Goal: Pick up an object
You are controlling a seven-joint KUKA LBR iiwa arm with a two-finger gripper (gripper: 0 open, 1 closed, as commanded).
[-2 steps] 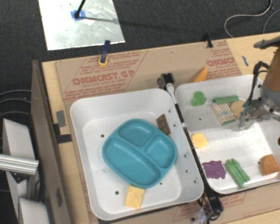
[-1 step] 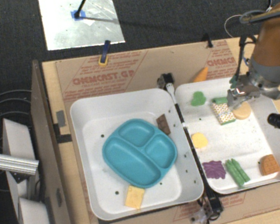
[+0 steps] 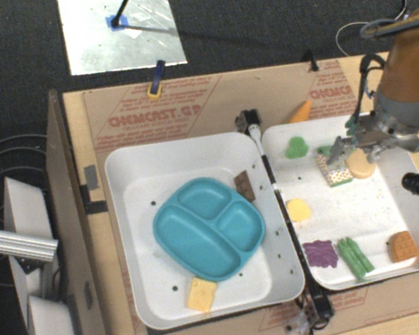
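Hung over the right bin (image 3: 414,204) with the gripper (image 3: 347,149) just above a patterned block (image 3: 337,174) and a tan disc (image 3: 361,167), both near the bin's back wall. Judged light and stiff, best pinched across the block's narrow sides. Finger spread lost in clutter; cannot tell.

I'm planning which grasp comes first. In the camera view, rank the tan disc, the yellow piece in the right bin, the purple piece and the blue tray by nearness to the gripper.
1. Tan disc, right beside the gripper.
2. Yellow piece, right bin's left side.
3. Purple piece, right bin's near edge.
4. Blue tray, left bin.
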